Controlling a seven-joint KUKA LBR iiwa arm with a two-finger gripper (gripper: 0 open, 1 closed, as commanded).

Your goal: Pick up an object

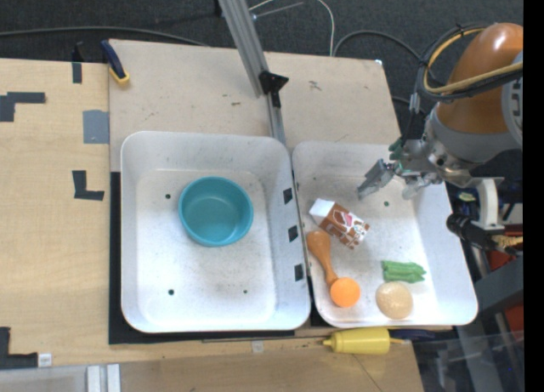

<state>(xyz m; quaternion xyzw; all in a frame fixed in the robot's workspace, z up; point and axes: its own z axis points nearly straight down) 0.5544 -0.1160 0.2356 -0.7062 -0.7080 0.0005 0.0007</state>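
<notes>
The gripper (393,184) is seen spread wide with nothing in it, above the right bin (442,237), near the small carton (341,223).

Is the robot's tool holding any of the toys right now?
No. The tool hangs open above the right bin, with nothing between its fingers. The small carton lies below it, apart.

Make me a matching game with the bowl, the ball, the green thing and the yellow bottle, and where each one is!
Things:
1. teal bowl
2. orange ball
3. green toy
4. yellow bottle

Places:
A. on the bench, outside the bins, by the near edge
B. in the right bin, just above the beige egg-shaped toy
C. alone in the left bin
D. in the right bin, at the end of the brown stick

Pairs: 1-C, 2-D, 3-B, 4-A
</notes>
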